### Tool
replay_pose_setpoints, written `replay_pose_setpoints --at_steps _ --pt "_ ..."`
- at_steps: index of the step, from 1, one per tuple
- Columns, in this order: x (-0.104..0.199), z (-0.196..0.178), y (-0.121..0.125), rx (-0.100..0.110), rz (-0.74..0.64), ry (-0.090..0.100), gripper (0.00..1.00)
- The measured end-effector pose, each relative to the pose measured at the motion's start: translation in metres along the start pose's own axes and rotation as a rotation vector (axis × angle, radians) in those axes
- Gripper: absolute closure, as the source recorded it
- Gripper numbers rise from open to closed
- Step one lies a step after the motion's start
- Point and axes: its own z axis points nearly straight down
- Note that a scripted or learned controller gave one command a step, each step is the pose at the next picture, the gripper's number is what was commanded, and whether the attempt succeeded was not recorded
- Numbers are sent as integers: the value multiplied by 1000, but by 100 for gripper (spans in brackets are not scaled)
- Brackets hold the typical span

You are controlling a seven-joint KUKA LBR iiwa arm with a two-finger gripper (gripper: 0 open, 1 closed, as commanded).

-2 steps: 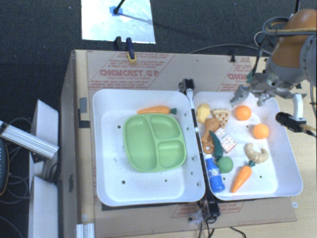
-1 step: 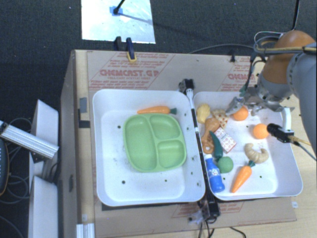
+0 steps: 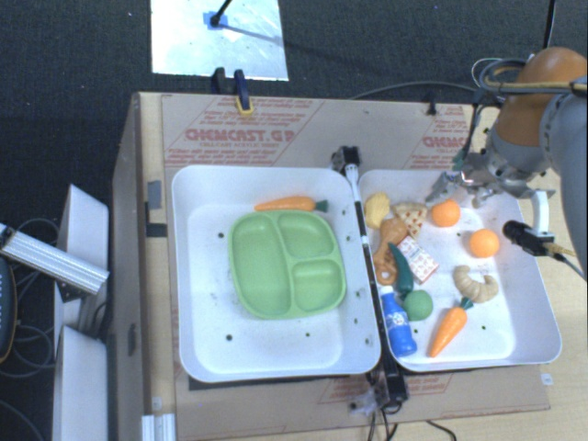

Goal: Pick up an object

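My gripper (image 3: 457, 191) hangs over the back of the right bin (image 3: 528, 333), its fingers spread open with nothing between them. Just below it lies an orange (image 3: 446, 214), close to the fingertips but not gripped. A second orange (image 3: 483, 243) lies further right. Also in this bin are a croissant (image 3: 476, 286), a carrot (image 3: 446, 330), a blue bottle (image 3: 397, 321), a green ball (image 3: 418, 304), a waffle piece (image 3: 410, 219), a yellowish potato (image 3: 377, 209), a pretzel (image 3: 386, 263) and a small white-and-red packet (image 3: 419, 262).
The left bin (image 3: 207, 246) holds a green divided plate (image 3: 286, 263) and a second carrot (image 3: 289, 205) behind it. A black-and-white fixture (image 3: 528, 235) juts over the right bin's right rim. The grey arm (image 3: 537, 118) comes in from the upper right.
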Motion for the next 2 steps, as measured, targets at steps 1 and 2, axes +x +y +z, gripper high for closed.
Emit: replay_pose_setpoints --at_steps 1,2 --pt "1 17 3 -12 -2 -4 0" --pt "8 19 2 -8 -2 -3 0"
